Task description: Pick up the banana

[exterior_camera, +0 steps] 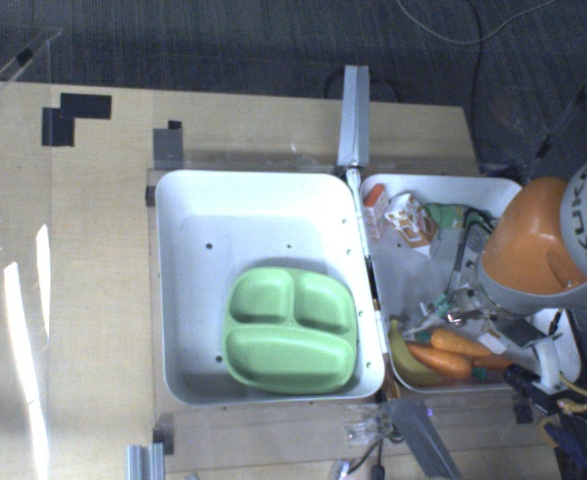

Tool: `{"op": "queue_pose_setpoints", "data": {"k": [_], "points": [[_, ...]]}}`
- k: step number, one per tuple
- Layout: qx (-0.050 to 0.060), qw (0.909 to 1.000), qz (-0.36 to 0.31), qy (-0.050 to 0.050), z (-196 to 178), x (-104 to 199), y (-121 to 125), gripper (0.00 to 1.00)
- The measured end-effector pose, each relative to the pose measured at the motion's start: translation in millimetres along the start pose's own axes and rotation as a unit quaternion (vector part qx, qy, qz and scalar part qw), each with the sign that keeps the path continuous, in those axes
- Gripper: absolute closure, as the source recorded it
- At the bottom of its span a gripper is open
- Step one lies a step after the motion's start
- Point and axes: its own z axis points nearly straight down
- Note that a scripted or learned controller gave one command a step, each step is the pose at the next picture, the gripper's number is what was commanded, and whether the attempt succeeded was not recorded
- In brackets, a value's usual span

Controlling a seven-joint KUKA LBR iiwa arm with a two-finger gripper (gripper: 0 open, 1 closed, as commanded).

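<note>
The banana (406, 355) is yellow and curved, and it lies in the near left corner of the right bin (493, 181). Two orange carrots (451, 353) rest against its right side and partly cover it. My gripper (451, 314) hangs low in the right bin below the orange band (533, 238), just above the carrots and up and to the right of the banana. Nothing shows as held in it.
A green divided plate (293, 330) lies in the left bin (183, 268). A red-and-white packet (405, 218) and a green item (443, 214) sit at the back of the right bin. The arm's body covers that bin's right half. A metal post (354, 118) stands behind the bins.
</note>
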Motion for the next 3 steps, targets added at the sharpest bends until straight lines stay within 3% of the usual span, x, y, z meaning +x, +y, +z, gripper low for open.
{"op": "queue_pose_setpoints", "data": {"k": [1,2,3], "points": [[0.001,0.9996,0.027,0.0,0.4,5.4,14.1,0.0],[0.001,0.9981,0.061,-0.002,1.3,-63.8,49.9,0.0],[0.0,1.0,-0.004,0.0,0.0,-1.0,-0.1,0.0]]}}
